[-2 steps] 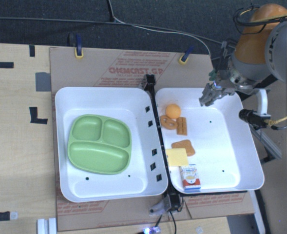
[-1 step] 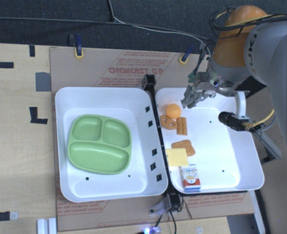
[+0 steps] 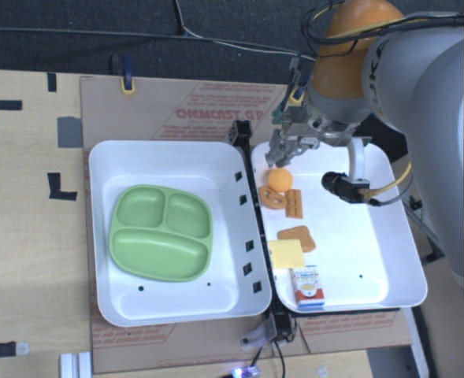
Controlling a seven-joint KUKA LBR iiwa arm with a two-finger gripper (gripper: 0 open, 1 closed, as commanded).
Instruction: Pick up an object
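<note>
The claw (image 3: 281, 154) hangs over the far left corner of the right bin (image 3: 373, 242), its dark fingertips just above a small orange ball (image 3: 279, 179); whether those tips are spread or pressed together I cannot tell from this slanted view, and nothing can be seen pinched between them. The likeliest target, judging by position, is that ball, which sits close to the wall shared with the left bin (image 3: 157, 160) and touches a pretzel-like ring (image 3: 272, 200) and a brown wafer (image 3: 294, 204) just nearer the camera. Further toward the near edge lie a tan biscuit shape (image 3: 298, 237), a yellow square slice (image 3: 286, 253) and a small carton (image 3: 308, 286), all hugging the same left side of the bin. The left bin carries only a green divided plate (image 3: 162, 232), well apart from the action. Several things could go wrong from here. A round ball tends to roll off when fingertips close off-centre, so a slightly misplaced descent may squirt it toward the wall or into the ring. The bin wall stands just beside the ball, and one finger could land on the rim instead of beside the object. With the ring and wafer touching it, the claw may also nudge or catch a neighbour and come up with nothing.
</note>
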